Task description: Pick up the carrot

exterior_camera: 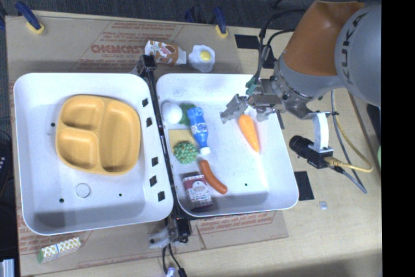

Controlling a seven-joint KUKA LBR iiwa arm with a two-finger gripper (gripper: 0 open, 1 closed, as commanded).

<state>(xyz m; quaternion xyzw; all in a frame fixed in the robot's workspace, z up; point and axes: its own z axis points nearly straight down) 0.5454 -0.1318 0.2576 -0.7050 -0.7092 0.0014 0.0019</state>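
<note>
1. Over the right bin [285,185], the gripper [249,108] hangs at the carrot's top end, the arm [327,42] reaching in from the right.
2. Its fingers stand on either side of the carrot's [249,132] upper tip; whether they pinch it or merely straddle it, I cannot tell.
3. That carrot lies in the right half of the right bin, thick end up by the gripper, point toward the bin's near edge.
4. Left of it in the same bin: a blue bottle [198,126], a white egg [172,113], a green bunch [185,152], and a sausage [213,178].
5. A small dark red box [196,191] sits at the bin's near left corner, just beside the sausage.
6. The left bin [29,139] holds a yellow divided tray [98,133].
7. Beyond the bins on the cardboard, a small carton [163,52] and a white-and-yellow item [203,58] lie near each other.
</note>
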